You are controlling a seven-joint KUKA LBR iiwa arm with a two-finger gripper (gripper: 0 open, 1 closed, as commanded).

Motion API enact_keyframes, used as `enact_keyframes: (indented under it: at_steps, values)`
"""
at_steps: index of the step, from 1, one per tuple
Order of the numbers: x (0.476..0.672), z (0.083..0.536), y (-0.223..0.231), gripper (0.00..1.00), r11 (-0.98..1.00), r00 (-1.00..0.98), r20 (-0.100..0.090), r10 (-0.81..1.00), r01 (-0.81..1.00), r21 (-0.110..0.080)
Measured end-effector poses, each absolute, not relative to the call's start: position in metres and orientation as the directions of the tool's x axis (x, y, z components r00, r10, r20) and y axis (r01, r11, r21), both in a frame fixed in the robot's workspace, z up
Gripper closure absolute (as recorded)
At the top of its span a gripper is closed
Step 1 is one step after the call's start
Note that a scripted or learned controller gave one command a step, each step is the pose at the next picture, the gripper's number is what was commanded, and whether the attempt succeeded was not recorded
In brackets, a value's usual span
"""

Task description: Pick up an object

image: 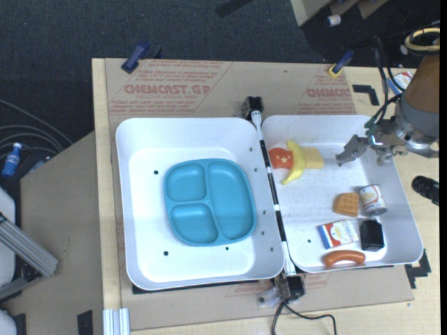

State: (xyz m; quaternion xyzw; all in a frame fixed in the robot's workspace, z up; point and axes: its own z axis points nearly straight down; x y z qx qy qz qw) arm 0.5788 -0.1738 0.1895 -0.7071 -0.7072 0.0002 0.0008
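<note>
The right bin (pixel 307 246) holds several small items. A yellow banana (pixel 300 161) lies beside a red piece (pixel 279 158) at its upper left. Lower right sit a brown waffle (pixel 346 204), a small can (pixel 372 199), a black block (pixel 372 234), a red, white and blue carton (pixel 338 234) and an orange sausage (pixel 343 258). My gripper (pixel 363 156) hangs over the bin's upper right part, to the right of the banana and above the can. It is open, with nothing between its fingers.
The left bin (pixel 140 152) carries a blue divided plate (pixel 209 201). A black clamp strip (pixel 269 180) runs between the two bins. The arm's grey wrist (pixel 419 128) enters from the right, over the bin's far right rim.
</note>
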Motion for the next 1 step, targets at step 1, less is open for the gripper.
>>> enact_keyframes:
  at_steps: [1]
  values:
    - [0.6557,0.0833,-0.1548,0.0,0.001,-0.001,0.001,1.0,1.0,-0.002]
